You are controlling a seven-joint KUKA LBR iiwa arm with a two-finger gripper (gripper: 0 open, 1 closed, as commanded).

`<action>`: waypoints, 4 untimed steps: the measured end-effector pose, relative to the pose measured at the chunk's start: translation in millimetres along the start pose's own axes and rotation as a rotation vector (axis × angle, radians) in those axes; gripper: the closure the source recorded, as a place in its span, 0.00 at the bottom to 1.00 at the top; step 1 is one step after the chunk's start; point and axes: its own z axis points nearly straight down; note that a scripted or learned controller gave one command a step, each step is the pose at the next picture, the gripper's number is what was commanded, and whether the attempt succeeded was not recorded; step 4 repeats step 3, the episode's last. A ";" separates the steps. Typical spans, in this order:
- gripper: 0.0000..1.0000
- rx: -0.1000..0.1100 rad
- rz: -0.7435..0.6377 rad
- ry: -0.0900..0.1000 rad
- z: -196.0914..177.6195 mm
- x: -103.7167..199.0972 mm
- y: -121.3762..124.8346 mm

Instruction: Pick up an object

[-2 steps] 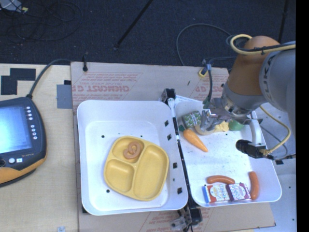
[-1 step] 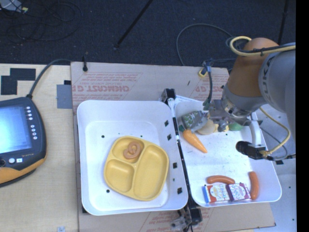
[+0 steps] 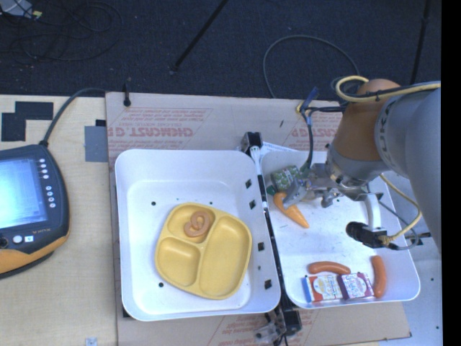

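Gripper: I see it low in the right bin, whether clenched or released I cannot tell
Carrot: just below it
Left bin: 1 yellow divided tray

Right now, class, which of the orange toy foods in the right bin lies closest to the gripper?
The carrot, tapered, just below the gripper. The two sausages lie along the bin's near edge.

even overhead light, white bins glaring, dark floor murky, soft overall focus.
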 end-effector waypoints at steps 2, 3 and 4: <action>1.00 -0.002 -0.006 0.004 24.4 21.0 34.8; 1.00 -0.013 -0.003 0.001 -75.2 46.1 -32.8; 1.00 -0.013 -0.003 0.001 -75.2 46.1 -32.8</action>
